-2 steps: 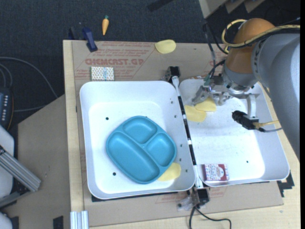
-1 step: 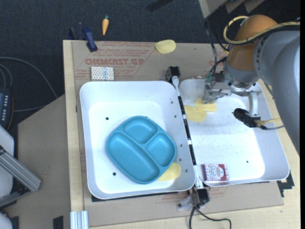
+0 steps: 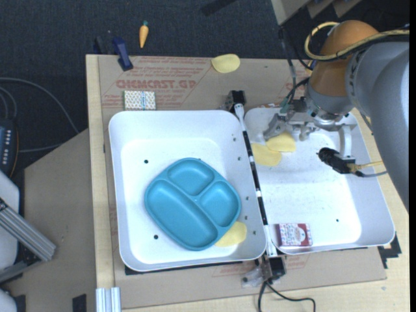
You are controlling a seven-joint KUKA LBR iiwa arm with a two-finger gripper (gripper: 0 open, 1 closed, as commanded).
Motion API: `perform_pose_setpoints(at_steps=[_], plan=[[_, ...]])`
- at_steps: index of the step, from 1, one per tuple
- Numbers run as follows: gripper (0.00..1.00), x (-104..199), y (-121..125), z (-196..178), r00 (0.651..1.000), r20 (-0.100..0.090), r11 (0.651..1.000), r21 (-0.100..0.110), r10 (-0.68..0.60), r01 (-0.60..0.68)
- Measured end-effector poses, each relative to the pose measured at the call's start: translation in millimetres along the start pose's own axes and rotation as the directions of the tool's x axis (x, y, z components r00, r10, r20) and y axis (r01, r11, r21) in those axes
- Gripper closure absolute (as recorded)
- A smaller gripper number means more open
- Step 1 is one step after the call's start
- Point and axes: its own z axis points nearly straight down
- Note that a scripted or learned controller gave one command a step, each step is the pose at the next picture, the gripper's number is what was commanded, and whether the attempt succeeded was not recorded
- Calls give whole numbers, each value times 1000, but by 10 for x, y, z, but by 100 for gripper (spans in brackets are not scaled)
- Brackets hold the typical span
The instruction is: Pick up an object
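On the counter (image 3: 162,77), a brown board bears red print reading "CHEMCAST GP", partly covered. Two shallow white bins sit on it side by side, touching along a black hinge strip.

Left bin (image 3: 130,135): one blue divided plate (image 3: 192,203), smooth plastic, rounded, three compartments. One pale yellow chip-like piece (image 3: 233,234), flat and oval, tucked against the plate's lower right rim.

Right bin (image 3: 364,220): two pale yellow pieces at its upper left. One (image 3: 265,155) lies flat near the dividing wall; the other (image 3: 282,143) sits just beside it, directly under my gripper (image 3: 290,127). One small packet (image 3: 293,234), red and white with printing too small to read, lies at the bin's near edge.

My gripper hangs low over the upper yellow piece; whether it is parted or closed I cannot tell, nor whether it touches the piece.

Outside the bins: one further yellow oval piece (image 3: 225,63) on the board's far edge; one small patterned white packet (image 3: 140,100) beside the left bin; one blue clip (image 3: 121,52) at the board's corner; one small orange carrot-shaped item (image 3: 143,34) on the dark floor.
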Motion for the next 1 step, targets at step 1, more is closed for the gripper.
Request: perform_pose_setpoints(at_steps=[1], plan=[[0,89,54,114,1000,0,1000,1,0,0]])
